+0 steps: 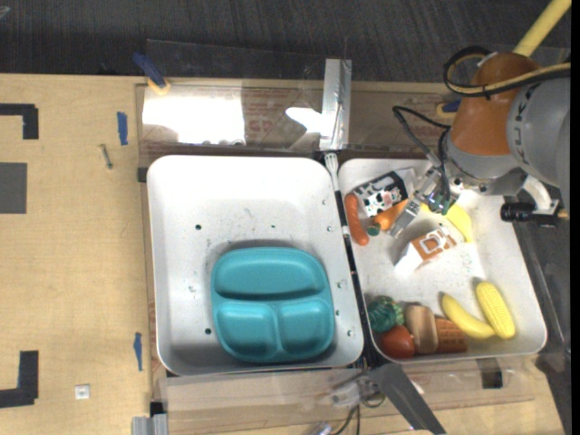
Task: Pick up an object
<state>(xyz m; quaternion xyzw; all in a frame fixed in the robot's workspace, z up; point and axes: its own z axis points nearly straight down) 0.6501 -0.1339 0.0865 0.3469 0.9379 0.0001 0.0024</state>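
Gripper low over right bin, near its upper middle; finger opening impossible to tell, nothing seen held. Just beside it: black-and-white toy, carrot, white-and-orange carton. Along front edge: banana, corn cob, tomato. Teal divided tray in left bin.
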